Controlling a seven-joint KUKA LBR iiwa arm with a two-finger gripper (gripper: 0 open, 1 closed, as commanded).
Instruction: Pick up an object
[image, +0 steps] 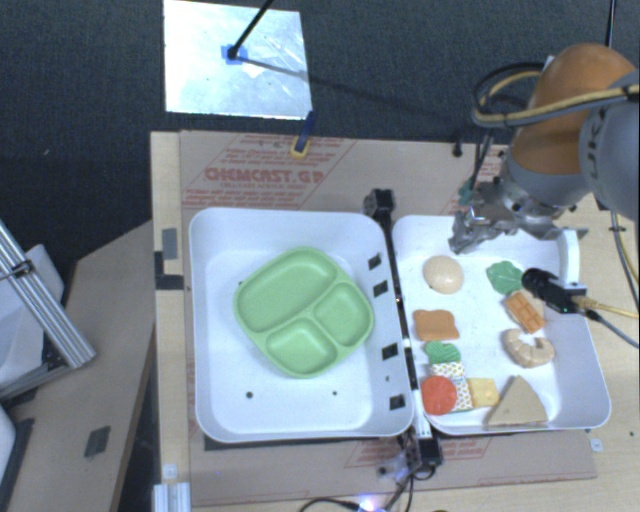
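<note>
Gripper (468, 236), fingers pointing down with their state impossible to tell, is hovering just above-right of the pale beige egg-shaped toy (443, 274), apparently lining up a grasp.

In the left white bin (215, 330) you have a pale green plate (303, 311). In the right bin (590, 385) you'll see a cream egg (443, 274), a dark green leaf (505, 275), a red tomato (438, 395), a yellow cheese cube (483, 392) and a tan wedge (517, 404). The arm (570, 110) shows orange over grey.
</note>
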